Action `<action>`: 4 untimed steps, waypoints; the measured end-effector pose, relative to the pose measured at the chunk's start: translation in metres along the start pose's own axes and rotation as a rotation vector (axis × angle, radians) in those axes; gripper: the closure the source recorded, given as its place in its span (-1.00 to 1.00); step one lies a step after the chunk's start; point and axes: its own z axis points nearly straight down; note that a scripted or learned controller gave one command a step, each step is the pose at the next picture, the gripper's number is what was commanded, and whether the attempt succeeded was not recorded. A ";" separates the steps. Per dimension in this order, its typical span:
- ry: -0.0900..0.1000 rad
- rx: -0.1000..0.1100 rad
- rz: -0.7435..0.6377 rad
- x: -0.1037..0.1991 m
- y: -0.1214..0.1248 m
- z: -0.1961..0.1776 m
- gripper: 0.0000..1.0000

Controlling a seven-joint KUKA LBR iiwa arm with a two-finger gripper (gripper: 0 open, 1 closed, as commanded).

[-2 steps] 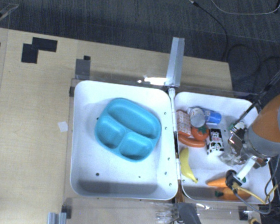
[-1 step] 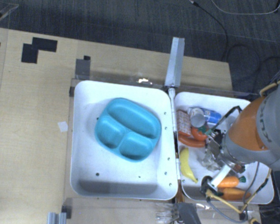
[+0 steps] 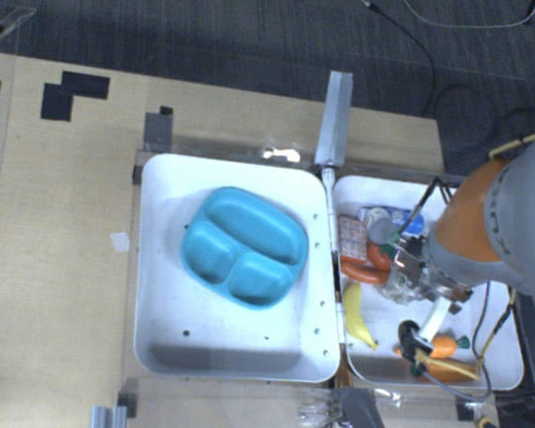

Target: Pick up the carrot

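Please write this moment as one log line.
gripper: over shallow white right bin | orange tapered carrot: lying near bin's front wall, apart from gripper | grasp: not yet

We noted that the arm [image 3: 532,201] covered much of the right bin [image 3: 382,193] and ran off the view's right edge. The carrot [image 3: 450,370] was partly masked by robot parts. We could not identify the small items [image 3: 379,225] by the dividing wall, being too blurred.

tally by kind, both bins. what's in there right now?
Blue divided plate: 1
Banana: 1
Carrot: 1
Red sausage-like toy: 1
Red-patterned packet: 1
Total: 5 clearly countable. More clutter around the gripper in the right bin is too hidden to count.
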 end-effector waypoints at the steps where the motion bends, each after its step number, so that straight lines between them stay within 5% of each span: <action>1: -0.002 0.003 -0.331 -0.054 -0.011 -0.194 1.00; 2: -0.004 0.004 -0.039 -0.052 -0.025 -0.214 1.00; 3: -0.003 0.008 -0.201 0.034 -0.059 -0.148 1.00; 4: -0.003 0.009 -0.085 0.104 -0.110 -0.094 1.00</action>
